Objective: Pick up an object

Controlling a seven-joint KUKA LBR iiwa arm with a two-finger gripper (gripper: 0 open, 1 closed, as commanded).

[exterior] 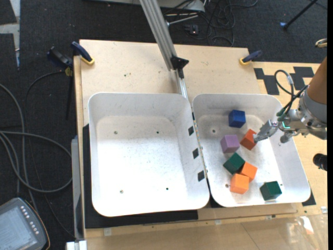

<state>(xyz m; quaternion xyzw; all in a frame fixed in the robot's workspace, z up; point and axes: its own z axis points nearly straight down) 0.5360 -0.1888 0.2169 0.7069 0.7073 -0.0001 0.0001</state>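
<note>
Two white bins sit side by side on the pale surface [130, 61]. The left bin [99, 139] shows only dark specks on its floor. The right bin [299, 178] holds seven blocks.

Going left to right in that bin: a purple block [229, 143] lies near the middle; just nearer is a dark green block [234, 163], and near of that an orange block [239, 183] touches a second orange block [249, 170] at its far right. A blue block [237, 118] sits alone at the far side. A red-orange block [249, 139], a small cube tilted on its edge, lies just right of the purple one. A second dark green block [270, 190] rests by the near right corner.

Count: two orange, two dark green, one purple, one blue, one red-orange.

The gripper [266, 130] reaches in from the right, its tip touching or just beside the red-orange block's right side. Whether the fingers are apart or together I cannot tell. No block sits visibly between them.

Two clamps [83, 53] grip the surface's far edge.
</note>
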